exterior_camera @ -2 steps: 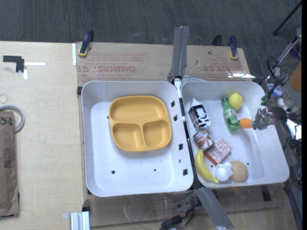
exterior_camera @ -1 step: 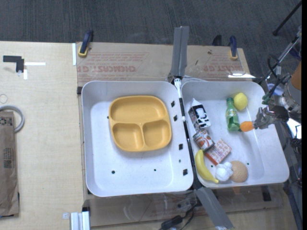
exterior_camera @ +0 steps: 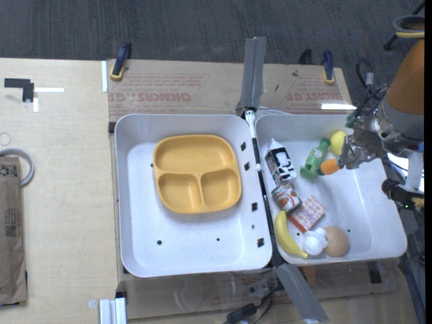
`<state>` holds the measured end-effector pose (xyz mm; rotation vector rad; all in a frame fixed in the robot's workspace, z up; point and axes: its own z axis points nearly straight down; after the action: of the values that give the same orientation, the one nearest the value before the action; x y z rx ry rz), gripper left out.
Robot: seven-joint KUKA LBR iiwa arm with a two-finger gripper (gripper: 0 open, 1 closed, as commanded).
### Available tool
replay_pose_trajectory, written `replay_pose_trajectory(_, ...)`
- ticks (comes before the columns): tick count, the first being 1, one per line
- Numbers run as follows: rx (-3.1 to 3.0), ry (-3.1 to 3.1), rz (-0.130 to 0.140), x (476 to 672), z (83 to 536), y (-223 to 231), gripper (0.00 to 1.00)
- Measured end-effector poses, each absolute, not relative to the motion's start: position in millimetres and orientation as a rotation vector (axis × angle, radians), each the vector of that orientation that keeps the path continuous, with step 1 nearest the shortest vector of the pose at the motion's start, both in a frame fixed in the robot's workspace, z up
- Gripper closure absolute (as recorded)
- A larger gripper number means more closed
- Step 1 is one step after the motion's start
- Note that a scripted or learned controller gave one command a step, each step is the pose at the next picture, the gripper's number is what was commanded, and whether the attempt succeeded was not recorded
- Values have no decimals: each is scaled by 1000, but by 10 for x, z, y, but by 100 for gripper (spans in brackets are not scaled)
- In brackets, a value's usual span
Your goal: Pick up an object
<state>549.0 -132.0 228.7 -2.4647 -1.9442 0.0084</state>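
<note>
Orange shows at the tip of our gripper (exterior_camera: 349, 155), which hangs low over the right bin (exterior_camera: 378, 248), near its far right part. That orange bit (exterior_camera: 330, 167) lies just beside the gripper, on its left. It may be a small carrot or a bottle cap; the view is too fuzzy for us to be sure. We cannot tell how the gripper's tip stands, because it is dark and small here, and we see nothing clearly caught in it.

Right next to the orange bit, a little farther left, lies a green bottle (exterior_camera: 314, 160). A yellow toy (exterior_camera: 338, 141) sits just behind the gripper, close to touching it. Well away to the left and nearer to us lie a black and white can (exterior_camera: 280, 165), a red can (exterior_camera: 285, 198) and a red box (exterior_camera: 309, 212). Farther still toward us are a banana (exterior_camera: 286, 236), a white ball (exterior_camera: 314, 240) and a brown ball (exterior_camera: 337, 242). The yellow plate (exterior_camera: 197, 173) sits far off in the left bin (exterior_camera: 135, 201).

We think the arm is going for the orange bit or the bottle. To do it well, we should pick just one thing, come straight down over its middle, and close slowly. The three toys crowd together, so a push could knock one away. Then we lift gently.
</note>
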Motion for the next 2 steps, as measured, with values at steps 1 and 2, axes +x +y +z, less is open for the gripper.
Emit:
replay_pose_trajectory(1,-2465,-1944,9,5490,2287,-1322,0)
replay_pose_trajectory(2,-2710,-1583,10,5777,1257,-1422,0)
